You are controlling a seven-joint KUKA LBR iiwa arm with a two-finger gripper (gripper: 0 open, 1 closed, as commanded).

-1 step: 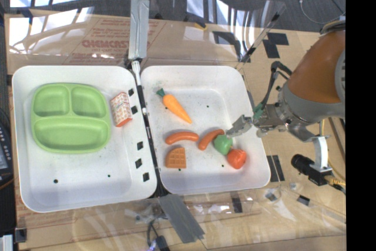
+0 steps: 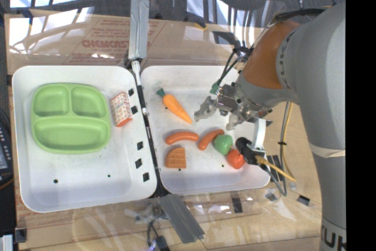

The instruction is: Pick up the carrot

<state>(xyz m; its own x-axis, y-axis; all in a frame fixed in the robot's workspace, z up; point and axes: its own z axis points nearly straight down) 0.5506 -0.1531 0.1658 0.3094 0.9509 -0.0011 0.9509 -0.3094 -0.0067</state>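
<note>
Camera view: carrot (image 2: pixel 175 106) lies diagonal in upper left of right bin (image 2: pixel 194 185), leafy end toward the divider, free of other toys. Gripper (image 2: pixel 218 111) hangs just to its right, fingers apart w/ nothing between them (prob. lining up a grasp).

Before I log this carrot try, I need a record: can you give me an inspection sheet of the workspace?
Surface: two white bins side by side, left bin, right bin.
Job's things: carrot lies free in the right bin, leaf end toward the top left.
Clutter: two sausages, waffle, green and red pepper in the right bin; green tray and small carton in the left.
Grippers: gripper above the right bin, right of the carrot, holding nothing.
Cables: black cables along the wrist.
Surroundings: cardboard behind the bins.
</note>
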